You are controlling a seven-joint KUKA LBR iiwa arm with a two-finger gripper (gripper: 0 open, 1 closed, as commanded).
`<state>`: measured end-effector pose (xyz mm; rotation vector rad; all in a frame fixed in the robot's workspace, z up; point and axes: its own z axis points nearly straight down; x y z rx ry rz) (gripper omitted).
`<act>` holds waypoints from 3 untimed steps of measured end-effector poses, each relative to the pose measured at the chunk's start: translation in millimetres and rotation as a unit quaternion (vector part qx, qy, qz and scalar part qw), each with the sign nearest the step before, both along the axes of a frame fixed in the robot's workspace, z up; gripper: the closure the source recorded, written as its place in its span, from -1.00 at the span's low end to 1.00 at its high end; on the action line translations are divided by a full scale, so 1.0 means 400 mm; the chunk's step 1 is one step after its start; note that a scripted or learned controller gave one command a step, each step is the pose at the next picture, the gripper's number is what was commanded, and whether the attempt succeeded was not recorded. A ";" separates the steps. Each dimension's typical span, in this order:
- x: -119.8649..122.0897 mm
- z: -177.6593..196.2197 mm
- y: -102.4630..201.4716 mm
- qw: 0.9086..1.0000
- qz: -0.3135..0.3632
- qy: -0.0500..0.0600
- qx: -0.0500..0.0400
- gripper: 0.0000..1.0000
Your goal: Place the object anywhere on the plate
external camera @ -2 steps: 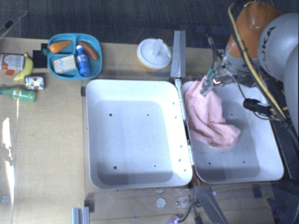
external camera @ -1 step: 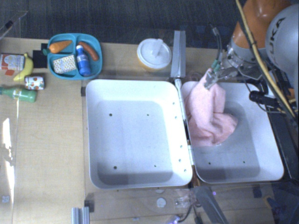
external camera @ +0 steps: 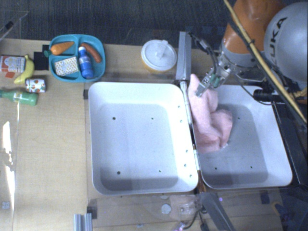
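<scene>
The gripper [external camera: 208,83] pinches the top of the pink towel [external camera: 210,119], which drapes against the right bin's [external camera: 260,177] left wall; lifted there, the rest hangs free for carrying.

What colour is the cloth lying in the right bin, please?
Pale pink cloth, seen best in the camera view.

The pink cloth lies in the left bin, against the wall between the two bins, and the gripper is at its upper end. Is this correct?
Not quite: the camera view shows the pink cloth in the right bin, not the left. It does lie against the dividing wall, with the gripper at its upper end.
</scene>
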<state>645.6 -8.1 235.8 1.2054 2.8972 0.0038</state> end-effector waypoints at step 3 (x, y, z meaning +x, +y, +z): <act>-0.099 -0.028 0.243 0.923 0.384 0.000 -0.001 -1.00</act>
